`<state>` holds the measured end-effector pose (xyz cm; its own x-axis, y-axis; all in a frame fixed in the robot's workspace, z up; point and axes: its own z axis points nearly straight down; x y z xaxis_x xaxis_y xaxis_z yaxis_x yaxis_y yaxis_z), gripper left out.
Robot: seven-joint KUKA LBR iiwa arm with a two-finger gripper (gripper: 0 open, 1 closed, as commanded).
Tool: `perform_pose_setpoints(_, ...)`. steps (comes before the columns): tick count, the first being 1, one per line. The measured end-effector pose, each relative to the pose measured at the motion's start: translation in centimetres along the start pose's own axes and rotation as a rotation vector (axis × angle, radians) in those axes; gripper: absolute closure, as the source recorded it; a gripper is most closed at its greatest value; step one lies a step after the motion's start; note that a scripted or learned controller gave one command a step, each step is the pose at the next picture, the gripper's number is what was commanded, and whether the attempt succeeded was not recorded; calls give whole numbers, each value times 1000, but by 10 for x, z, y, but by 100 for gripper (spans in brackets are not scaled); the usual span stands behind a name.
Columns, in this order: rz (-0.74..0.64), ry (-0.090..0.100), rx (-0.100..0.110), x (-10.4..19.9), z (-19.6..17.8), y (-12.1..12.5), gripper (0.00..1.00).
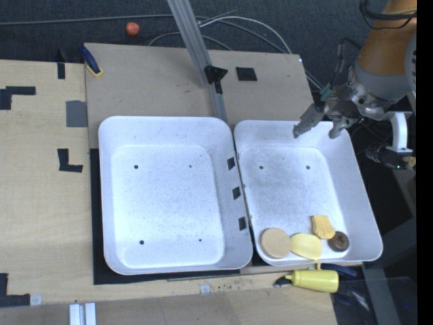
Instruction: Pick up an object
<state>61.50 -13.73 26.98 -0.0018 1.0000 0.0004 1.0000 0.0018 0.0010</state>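
Robot arm hovered over the right bin (pixel 352 175), nothing grasped yet.
The gripper (pixel 318 128), fingers spread and empty, hung above that bin's far edge; four small items (pixel 304 241) lay at its near edge, so reaching them probably came next.

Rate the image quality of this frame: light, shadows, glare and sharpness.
Camera view: light is even and soft, with no hard glare on either white bin, left or right; only faint shadows sit under the bins' rims; the gripper and arm look slightly soft; the small items in the right bin's near corner are clear enough to separate but too coarse for fine detail.
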Motion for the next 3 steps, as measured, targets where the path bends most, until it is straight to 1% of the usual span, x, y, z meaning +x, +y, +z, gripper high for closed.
perform_pose_setpoints(1, 2, 0, -1, 22, -19, -108, 0)
perform_pose_setpoints(2, 4, -1, 1, -24, -29, -106, 0)
perform_pose_setpoints(3, 3, -1, 2, -55, -22, -80, 0)
